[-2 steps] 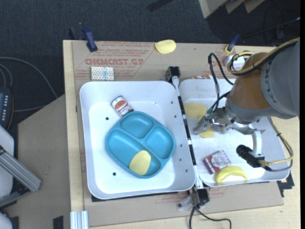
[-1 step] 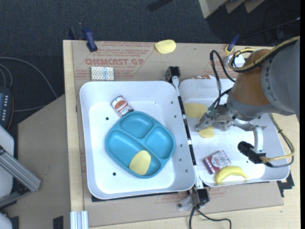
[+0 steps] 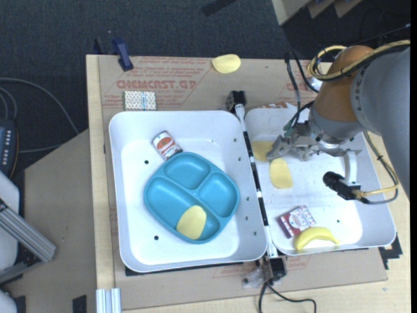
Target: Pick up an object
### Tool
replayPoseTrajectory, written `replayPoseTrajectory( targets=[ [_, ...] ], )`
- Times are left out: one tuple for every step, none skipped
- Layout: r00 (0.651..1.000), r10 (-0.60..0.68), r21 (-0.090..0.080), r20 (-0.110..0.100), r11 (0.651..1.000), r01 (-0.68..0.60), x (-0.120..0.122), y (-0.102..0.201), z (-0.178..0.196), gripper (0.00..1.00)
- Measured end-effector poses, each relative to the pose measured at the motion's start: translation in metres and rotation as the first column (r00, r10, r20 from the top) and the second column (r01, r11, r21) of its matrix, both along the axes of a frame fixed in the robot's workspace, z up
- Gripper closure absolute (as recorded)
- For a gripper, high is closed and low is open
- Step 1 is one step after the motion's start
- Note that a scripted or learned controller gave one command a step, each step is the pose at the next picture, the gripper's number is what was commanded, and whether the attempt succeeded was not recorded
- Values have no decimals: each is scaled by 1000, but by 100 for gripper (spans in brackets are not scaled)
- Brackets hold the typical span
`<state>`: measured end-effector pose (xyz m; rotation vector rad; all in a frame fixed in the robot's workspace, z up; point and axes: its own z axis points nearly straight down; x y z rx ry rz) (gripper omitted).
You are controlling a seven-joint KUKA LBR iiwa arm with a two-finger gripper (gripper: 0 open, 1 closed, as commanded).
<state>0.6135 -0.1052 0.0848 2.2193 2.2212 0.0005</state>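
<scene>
Low in the right bin, the claw hangs above a yellow piece; its grip state cannot be told.

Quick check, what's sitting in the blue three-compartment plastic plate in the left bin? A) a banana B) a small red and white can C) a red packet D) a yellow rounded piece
D: a yellow rounded piece lies in the near compartment of the blue three-compartment plastic plate; the small red and white can lies on the bin floor beside the plate.
</scene>
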Motion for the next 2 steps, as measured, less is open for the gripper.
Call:
replayPoseTrajectory(
  targets=[
    [1000,-1,2,-4,1000,1,-28,3,0,0],
    [1000,-1,2,-3,1000,1,-40,13,0,0]
  ],
)
